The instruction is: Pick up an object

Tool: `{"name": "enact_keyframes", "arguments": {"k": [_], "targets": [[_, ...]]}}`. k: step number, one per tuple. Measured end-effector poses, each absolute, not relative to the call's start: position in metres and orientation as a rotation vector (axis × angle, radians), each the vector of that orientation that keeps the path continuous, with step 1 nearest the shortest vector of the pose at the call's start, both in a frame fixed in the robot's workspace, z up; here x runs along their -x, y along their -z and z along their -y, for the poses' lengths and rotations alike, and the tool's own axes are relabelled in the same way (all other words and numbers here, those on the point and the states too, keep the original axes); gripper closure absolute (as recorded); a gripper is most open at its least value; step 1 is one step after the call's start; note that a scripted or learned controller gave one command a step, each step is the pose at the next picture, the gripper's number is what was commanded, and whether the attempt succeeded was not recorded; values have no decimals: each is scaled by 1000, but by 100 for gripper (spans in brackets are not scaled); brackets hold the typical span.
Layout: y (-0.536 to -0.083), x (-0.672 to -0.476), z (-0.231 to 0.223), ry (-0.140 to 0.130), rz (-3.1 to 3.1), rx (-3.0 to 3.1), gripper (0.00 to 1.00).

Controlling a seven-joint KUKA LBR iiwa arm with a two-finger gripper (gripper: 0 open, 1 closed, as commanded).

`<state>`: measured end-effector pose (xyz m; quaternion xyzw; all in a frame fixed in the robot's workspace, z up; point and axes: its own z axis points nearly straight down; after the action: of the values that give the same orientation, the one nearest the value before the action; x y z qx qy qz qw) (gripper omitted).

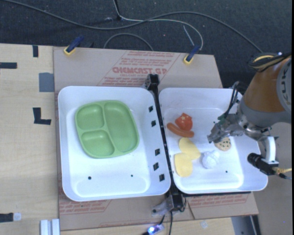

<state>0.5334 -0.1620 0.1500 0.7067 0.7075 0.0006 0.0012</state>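
Observation:
The right bin (201, 98) holds a red tomato-like piece (184, 120), a sausage (179, 129), two yellow pieces (187, 147) (183, 166), a white ball (209, 159) and a speckled cookie (225, 144). My gripper (217, 135) hangs low over the bin's right part, right above the cookie's left edge. Nothing shows between its fingers.
The left bin (68, 131) holds a green divided plate (107, 128). A black divider (159, 131) runs between the bins. The arm's grey body with its orange band (264, 89) stands over the right bin's right rim. Cables (137, 18) lie behind the bench.

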Motion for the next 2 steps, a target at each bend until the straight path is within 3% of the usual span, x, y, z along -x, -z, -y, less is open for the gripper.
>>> {"name": "enact_keyframes", "arguments": {"k": [2], "targets": [[-259,-541,163,-4,-2219,-2217,100]]}}
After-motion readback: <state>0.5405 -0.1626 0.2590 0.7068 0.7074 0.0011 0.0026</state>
